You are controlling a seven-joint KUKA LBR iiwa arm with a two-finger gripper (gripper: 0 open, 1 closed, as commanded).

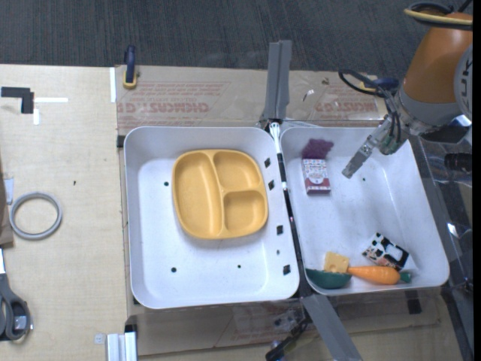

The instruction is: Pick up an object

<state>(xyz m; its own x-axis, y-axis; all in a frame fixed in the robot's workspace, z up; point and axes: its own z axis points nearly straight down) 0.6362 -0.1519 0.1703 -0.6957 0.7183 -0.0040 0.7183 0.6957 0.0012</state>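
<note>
Above the right bin's (421, 194) far side, the gripper (351, 169) hangs over bare floor; finger state cannot be determined. Red carton (316, 176) lies left of it.

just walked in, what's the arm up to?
The gripper hangs over the upper part of the right bin, holding nothing. Nearest to it is a small red carton; a carrot, a cheese wedge and a black-and-white toy lie at the bin's near end. The left bin holds a yellow divided plate.
</note>
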